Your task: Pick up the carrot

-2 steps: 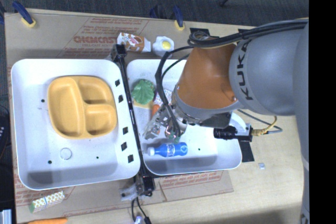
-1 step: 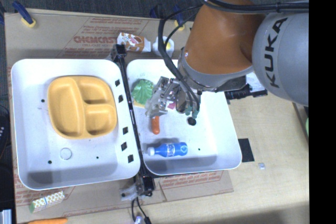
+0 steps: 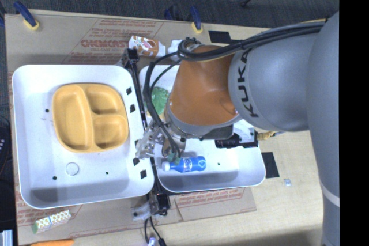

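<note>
At the near edge, a small patterned packet (image 3: 52, 220) is lying on the cardboard sheet (image 3: 213, 204) under both bins. In the right bin (image 3: 248, 173), a blue bottle (image 3: 187, 165) is lying on its side, its label too blurred to read. Just to its left the gripper (image 3: 153, 146) is hanging low by the wall between the bins; whether it is open or closed cannot be told. The grey arm (image 3: 271, 86), lettered KUKA, is covering most of that bin, so where the carrot is lying cannot be told. A yellow divided tray (image 3: 90, 117) is sitting in the left bin (image 3: 29, 141). Farther back, red print reading CHEMCAST is showing on the cardboard, with blue clamps (image 3: 26, 14) gripping the bench edge.
</note>
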Controlling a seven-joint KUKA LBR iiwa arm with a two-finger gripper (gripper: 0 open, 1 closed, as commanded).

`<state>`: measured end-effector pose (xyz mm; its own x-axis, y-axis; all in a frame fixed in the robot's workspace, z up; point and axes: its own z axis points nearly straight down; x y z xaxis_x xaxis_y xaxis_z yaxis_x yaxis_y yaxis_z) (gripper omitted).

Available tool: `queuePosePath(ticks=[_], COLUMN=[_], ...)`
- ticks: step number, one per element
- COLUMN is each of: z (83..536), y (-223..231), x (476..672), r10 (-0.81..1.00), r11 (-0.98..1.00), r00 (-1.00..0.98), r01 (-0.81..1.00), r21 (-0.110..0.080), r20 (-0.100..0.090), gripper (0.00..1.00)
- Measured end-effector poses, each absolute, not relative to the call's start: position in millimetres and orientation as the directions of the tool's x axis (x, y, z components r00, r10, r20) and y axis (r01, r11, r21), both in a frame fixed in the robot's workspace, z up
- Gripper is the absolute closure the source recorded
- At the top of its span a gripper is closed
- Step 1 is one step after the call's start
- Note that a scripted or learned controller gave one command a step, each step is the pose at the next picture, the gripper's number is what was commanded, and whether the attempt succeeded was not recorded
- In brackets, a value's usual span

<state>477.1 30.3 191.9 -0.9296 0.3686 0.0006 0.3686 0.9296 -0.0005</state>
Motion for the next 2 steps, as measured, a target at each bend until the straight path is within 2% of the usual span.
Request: queuePosePath(ticks=[1, 2], z=[265, 380], y=[-20, -125], x=[477.2, 477.1], r10=[0.261, 0.286], r11=[0.965, 0.958], r00=[-0.965, -0.958], r01=[0.261, 0.286], r21=[-0.001, -0.001], r20=[-0.002, -0.004], gripper=[1.00, 1.00])
